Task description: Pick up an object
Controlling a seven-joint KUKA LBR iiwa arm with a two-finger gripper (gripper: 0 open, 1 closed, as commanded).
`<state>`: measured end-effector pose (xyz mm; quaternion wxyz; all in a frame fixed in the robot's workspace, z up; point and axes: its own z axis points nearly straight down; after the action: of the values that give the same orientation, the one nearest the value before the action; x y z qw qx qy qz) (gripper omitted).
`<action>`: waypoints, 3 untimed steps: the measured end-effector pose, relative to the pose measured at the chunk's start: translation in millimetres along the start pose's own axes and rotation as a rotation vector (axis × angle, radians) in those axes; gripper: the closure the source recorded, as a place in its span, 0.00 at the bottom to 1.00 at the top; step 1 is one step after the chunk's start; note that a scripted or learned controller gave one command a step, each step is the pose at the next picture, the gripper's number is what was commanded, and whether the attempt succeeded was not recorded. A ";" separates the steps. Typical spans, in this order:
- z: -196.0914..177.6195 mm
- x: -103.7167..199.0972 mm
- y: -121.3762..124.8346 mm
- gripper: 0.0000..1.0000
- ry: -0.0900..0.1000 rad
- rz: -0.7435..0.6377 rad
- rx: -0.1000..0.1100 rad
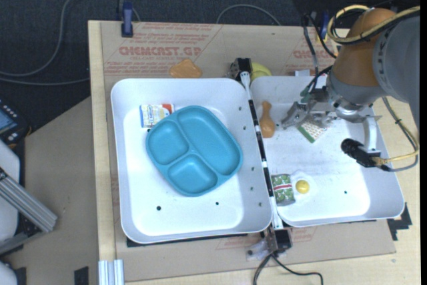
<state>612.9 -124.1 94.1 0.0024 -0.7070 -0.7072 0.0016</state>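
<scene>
My gripper (308, 114) hangs low in the upper left part of the right bin (347, 207). Just under it lies a small green-and-white flat packet (315, 132), partly covered by the gripper. An orange piece (266, 119) rests against the bin's left wall, a little to the gripper's left. Near the front left corner of the same bin sit a green-labelled packet (283, 189) and a small yellow ball (303, 187), side by side. The left bin (133, 207) holds a blue divided plate (193, 149) and a small white packet (155, 113) at its upper left.
The grey arm with its orange band (360, 50) reaches over the right bin's upper right corner. Cables (373, 160) run along that bin's right side. Behind the bins on the board lie an orange item (186, 68) and a yellow-green item (259, 71).
</scene>
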 end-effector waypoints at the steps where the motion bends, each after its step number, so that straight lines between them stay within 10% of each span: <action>1: 3.7 -39.6 54.7 0.00 -0.005 -0.001 -0.016; 2: 2.0 -46.4 29.4 0.00 -0.006 -0.001 -0.022; 3: -10.5 -48.6 31.2 1.00 -0.014 -0.002 -0.028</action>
<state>644.2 -172.8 104.3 -0.0123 -0.7062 -0.7079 -0.0032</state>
